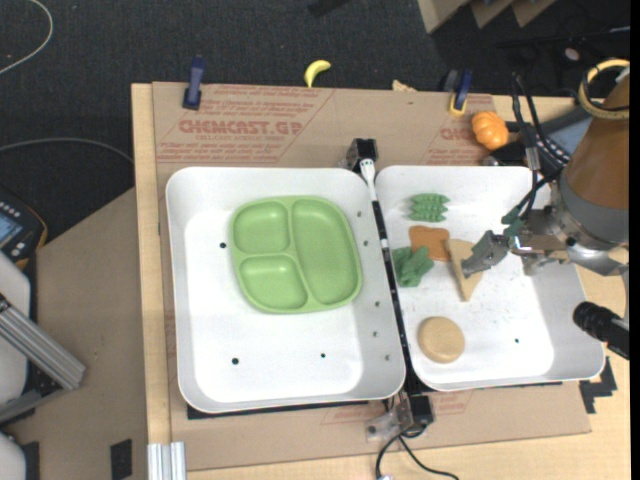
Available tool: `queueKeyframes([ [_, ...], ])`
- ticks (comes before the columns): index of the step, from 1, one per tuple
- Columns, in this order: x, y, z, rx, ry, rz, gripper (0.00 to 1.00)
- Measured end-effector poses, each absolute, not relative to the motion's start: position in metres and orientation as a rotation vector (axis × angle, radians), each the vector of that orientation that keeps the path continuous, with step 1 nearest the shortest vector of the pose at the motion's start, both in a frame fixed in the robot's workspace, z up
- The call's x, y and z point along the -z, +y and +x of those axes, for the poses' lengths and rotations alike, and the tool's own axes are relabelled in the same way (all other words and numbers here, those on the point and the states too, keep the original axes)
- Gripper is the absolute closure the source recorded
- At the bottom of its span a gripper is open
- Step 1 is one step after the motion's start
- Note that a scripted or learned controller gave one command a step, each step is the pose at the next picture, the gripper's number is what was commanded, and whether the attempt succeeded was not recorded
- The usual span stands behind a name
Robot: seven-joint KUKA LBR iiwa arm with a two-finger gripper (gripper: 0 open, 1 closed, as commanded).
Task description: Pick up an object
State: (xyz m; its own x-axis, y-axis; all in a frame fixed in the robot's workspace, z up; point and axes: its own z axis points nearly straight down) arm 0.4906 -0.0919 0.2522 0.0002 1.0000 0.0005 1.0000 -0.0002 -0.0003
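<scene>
The claw (484, 255) hangs low over the right bin (520, 348), its tips at a tan wedge (464, 271); whether it grips cannot be told. An orange slab (430, 240), two green pieces and a round cookie (441, 338) lie nearby. The left bin (200, 358) holds a green tray (296, 254).

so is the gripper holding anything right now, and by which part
Cannot be told: the gripper sits right at the tan stick in the right bin, but a grip isn't visible.

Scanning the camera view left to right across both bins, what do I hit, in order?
Green divided plate → dark green toy → round tan cookie → gripper → orange-banded arm.
</scene>
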Motion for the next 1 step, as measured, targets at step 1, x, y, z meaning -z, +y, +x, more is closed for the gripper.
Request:
queueKeyframes([
  [1,-0.1047,-0.1262,0.5129,-0.014,-2.210,-2.217,0.00],
])
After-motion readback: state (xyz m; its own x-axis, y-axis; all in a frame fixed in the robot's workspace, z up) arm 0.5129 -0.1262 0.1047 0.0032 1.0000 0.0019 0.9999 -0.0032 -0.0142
